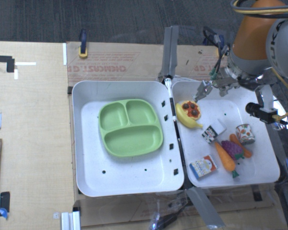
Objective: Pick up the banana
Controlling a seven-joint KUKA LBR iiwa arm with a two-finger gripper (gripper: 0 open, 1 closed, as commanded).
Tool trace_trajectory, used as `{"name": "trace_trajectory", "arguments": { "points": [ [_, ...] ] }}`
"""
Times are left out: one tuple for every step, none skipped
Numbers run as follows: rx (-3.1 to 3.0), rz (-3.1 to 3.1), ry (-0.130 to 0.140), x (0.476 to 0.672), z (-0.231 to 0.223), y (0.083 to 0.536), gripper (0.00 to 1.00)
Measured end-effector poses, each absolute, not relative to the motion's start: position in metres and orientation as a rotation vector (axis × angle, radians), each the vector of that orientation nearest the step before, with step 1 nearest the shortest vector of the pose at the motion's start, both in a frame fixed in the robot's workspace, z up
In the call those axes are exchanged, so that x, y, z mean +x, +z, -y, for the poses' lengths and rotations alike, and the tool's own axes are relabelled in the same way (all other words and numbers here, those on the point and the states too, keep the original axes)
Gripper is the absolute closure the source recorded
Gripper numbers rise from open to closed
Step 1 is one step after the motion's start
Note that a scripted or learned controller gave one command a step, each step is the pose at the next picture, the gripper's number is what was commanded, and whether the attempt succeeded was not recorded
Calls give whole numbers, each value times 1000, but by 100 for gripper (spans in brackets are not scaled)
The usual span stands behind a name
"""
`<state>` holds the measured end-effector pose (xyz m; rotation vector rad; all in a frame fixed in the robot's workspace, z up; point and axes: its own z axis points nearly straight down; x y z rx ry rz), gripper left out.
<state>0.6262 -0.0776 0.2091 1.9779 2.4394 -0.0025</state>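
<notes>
The yellow banana [185,120] lies in the right bin [259,176], near its left wall at the back. A small red item with dark spots [191,110] rests on the banana's upper end. My gripper [213,89] hangs over the back of the right bin, up and to the right of the banana and apart from it. Its fingers are open with nothing between them.
Also in the right bin are a black-and-white box [210,134], a white block [219,127], a small can [245,133], purple grapes [233,147], a carrot [225,158] and a small carton [203,167]. The left bin [86,176] holds a green divided plate [130,127].
</notes>
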Motion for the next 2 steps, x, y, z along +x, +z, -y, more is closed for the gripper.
{"name": "trace_trajectory", "arguments": {
  "points": [
    [2025, -2385, 13, 604, 98, 100, 0],
    [1876, -2520, -1, 587, 102, 92, 0]
  ]
}}
